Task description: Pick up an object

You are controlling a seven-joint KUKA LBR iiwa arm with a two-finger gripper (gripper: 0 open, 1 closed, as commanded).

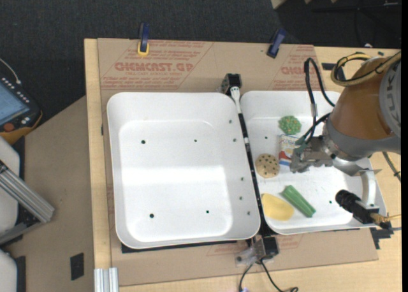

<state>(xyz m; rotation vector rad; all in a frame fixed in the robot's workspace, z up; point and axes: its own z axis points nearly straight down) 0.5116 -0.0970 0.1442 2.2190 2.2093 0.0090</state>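
My gripper [298, 160] is down in the right bin [325, 101], near its middle. Just left of it lies a small white packet with red and blue marks [287, 146], touching or nearly touching the gripper. A brown speckled cookie [267, 165] sits further left by the bin's inner wall. Behind the gripper is a green bumpy round object [290, 124]. A green stick-shaped object [298, 200] and a yellow rounded object [278, 207] lie at the bin's front. I see nothing clearly held.
The left bin [127, 118] sits beside the right one, with a black divider strip [245, 144] between them. The arm's orange band and grey wrist [363, 118] hang over the right bin's right side. Blue clamps [144, 32] hold the cardboard at the back.
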